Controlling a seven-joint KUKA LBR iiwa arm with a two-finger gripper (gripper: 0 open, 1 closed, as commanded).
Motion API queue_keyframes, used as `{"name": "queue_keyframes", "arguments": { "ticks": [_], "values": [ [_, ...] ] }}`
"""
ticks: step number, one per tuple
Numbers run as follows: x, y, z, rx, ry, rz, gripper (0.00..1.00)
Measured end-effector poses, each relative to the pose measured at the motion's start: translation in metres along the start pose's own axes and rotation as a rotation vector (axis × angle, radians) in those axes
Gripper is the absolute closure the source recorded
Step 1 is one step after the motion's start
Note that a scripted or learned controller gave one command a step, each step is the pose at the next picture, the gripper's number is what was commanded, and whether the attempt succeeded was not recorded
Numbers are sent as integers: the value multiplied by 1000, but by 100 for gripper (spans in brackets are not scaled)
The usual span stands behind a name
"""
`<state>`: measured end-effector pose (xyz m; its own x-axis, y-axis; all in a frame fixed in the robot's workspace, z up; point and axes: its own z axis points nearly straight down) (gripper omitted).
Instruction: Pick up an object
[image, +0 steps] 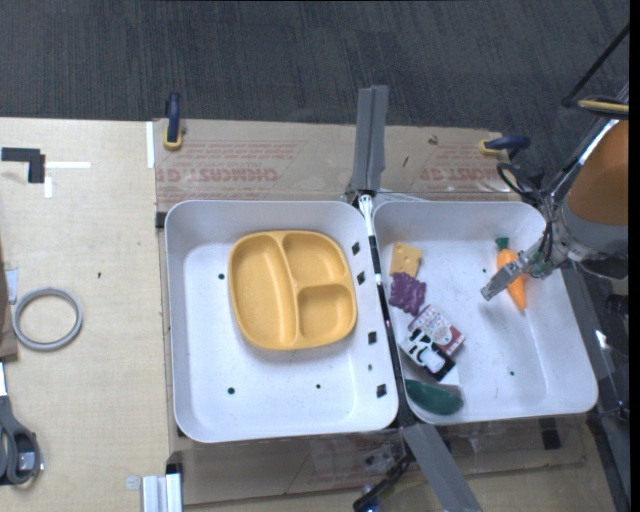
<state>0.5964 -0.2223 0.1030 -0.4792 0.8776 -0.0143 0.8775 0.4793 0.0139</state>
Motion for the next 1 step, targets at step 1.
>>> {"name": "queue_keyframes", "arguments": {
  "ticks": [1],
  "values": [
    [-2, 2, -11, -4, -8, -3, 100]
  ]
}}
